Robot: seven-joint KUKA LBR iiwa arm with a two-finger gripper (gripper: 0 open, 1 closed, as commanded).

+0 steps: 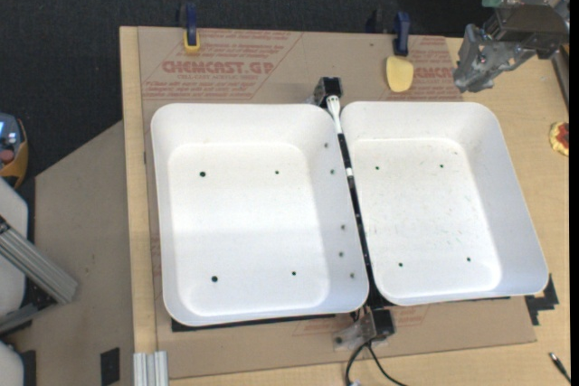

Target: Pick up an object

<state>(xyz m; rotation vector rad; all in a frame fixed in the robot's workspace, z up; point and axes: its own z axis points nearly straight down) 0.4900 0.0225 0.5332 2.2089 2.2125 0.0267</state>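
While the grey two-finger gripper (477, 68) hovers above the counter's (271, 63) far right edge, beyond the right shallow white plastic bin (507, 194) | grip state: cannot tell | small yellow rounded object (399, 73) lies on brown cardboard, behind that bin, left of gripper, apart.

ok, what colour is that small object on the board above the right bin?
Pale yellow object, seen in the camera view, lying on the brown board.
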